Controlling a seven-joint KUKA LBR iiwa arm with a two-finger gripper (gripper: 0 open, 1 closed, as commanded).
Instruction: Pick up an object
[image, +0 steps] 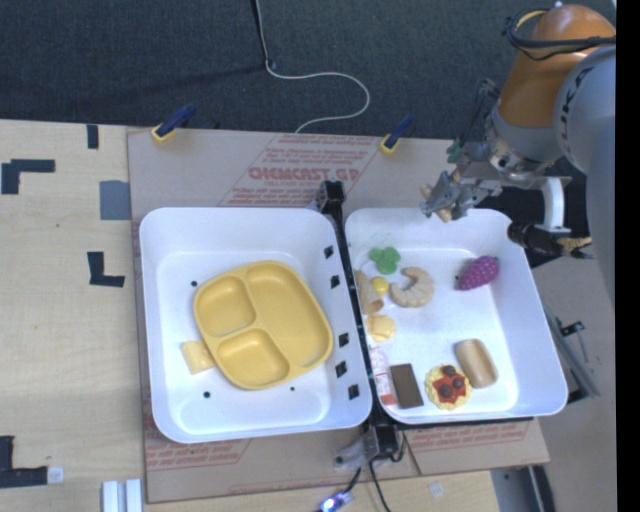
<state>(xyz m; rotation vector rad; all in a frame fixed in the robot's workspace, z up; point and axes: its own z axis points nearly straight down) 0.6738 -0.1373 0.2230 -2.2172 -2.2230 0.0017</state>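
End effector (447, 200) poised over the far rim of the right bin (520, 300), near its back-left corner, hanging from the grey arm (590, 90) with the orange band (545, 60). Nothing visibly held; cannot tell the grasp state at this angle. Below and in front of it, inside the right bin: a green toy piece (385, 259) near the left wall, touching or just beside a pale curled pastry-like item (412, 288). Purple grape bunch (478, 272) off to the right, apart from the rest. Small yellow pieces (376, 310) along the left wall, one above the other. Toward the near edge, a brown rectangular block (405, 384), just beside a small round pizza-like toy (448, 386), itself touching a tan bread roll (476, 361). All of these well apart from the end effector. In the left bin (170, 250): a yellow divided tray (262, 322) lying flat and turned at an angle, with a small pale yellow block (197, 355) at its near-left edge. Both bins resting on a cardboard sheet (290, 170) over the wooden tabletop (60, 330), a white cable (320, 85) looping beyond it.
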